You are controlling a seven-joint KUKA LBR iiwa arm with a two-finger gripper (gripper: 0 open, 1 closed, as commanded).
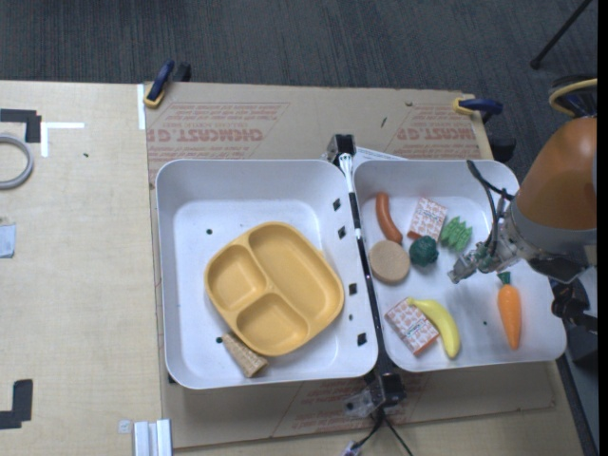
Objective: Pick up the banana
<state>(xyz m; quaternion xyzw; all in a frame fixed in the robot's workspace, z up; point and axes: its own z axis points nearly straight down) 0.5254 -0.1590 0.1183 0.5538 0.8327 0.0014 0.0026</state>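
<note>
Banana [441,323] is lying in the right bin [541,350], near the front wall and left of centre. Its long axis is running diagonally: one tip is pointing up-left toward the bin divider, the other is pointing down-right toward the front rim, w/ the curve bulging to the upper right.

Red-and-white packet [411,327] is sitting just left of the banana, touching or nearly touching its lower-left side, so that flank is crowded. Round tan disc [389,262] is resting above the packet, beside the divider. Sausage [387,218] is lying farther back, green broccoli-like piece [424,250] is sitting near the disc, second packet [427,219] and a leafy green item [457,233] are lying behind it. Carrot [510,315] is lying upright in view to the banana's right, well apart from it.

Gripper [467,268] is hanging above the bin's middle, up-right of the banana and apart from it; whether it is spread or closed cannot be told, and nothing is showing in its grasp.

Left bin [180,255] is holding a yellow divided plate [275,288] and a brown cracker-like piece [244,356] at the plate's front edge.
</note>
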